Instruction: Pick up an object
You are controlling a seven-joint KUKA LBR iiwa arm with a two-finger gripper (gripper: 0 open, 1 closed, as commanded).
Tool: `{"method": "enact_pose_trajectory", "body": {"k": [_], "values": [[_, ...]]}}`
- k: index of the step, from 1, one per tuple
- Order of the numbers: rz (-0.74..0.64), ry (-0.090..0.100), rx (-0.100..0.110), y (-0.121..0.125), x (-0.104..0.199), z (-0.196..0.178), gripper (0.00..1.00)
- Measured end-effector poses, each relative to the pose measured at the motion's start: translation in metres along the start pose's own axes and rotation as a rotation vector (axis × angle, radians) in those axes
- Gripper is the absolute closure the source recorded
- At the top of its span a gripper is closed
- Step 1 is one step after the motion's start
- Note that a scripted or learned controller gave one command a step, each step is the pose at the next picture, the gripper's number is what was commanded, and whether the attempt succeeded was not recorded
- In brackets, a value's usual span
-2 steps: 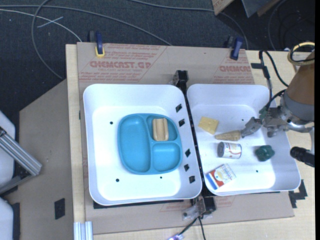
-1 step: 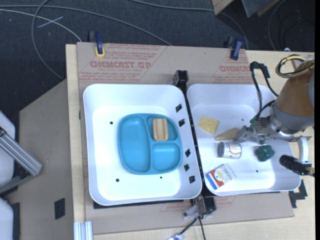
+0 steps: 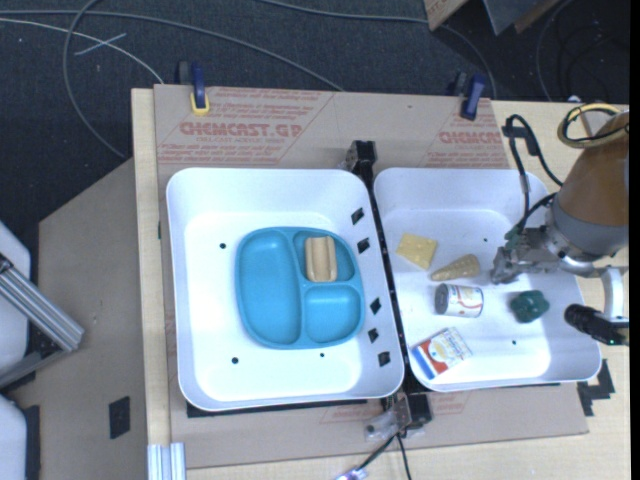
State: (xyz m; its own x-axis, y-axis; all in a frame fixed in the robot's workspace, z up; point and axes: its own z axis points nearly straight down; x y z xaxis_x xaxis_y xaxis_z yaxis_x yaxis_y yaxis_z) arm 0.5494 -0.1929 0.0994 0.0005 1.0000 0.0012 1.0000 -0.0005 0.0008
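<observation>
White shallow right bin (image 3: 470, 193) holds the candidates: a dark green lumpy object (image 3: 529, 305) nearest the tool, a pale tan wedge-shaped piece (image 3: 457, 267), a yellow square sponge-like block (image 3: 417, 250), a small white cylindrical can lying on its side (image 3: 459, 300), and a flat red-white-blue packet (image 3: 441, 352) near the front wall. The gripper (image 3: 512, 263) sits low in that bin between the tan wedge and the green lump, touching neither as far as I can tell; can't tell whether the fingers are apart or together from this angle, and nothing visible between them. Left white bin (image 3: 200, 208) has a blue three-compartment plastic tray (image 3: 270, 293) with a tan block (image 3: 320, 258) in its upper right compartment, not the near target. My read: approach phase, nothing picked yet. To do it well, commit to one item, likely the green lump or the wedge, centre over it, descend straight, and avoid nudging the can, which would probably roll. The packet looks too flat for a clean pinch.
</observation>
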Motion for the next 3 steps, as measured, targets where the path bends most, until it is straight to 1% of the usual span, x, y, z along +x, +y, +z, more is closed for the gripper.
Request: {"method": "enact_pose_trajectory", "body": {"k": [1, 2, 3], "values": [[-0.001, -0.004, -0.006, 0.009, -0.008, -0.056, 1.00], [-0.002, -0.003, -0.006, 0.004, -0.003, -0.117, 1.00], [-0.002, -0.002, -0.003, 0.005, -0.003, -0.133, 1.00]]}}
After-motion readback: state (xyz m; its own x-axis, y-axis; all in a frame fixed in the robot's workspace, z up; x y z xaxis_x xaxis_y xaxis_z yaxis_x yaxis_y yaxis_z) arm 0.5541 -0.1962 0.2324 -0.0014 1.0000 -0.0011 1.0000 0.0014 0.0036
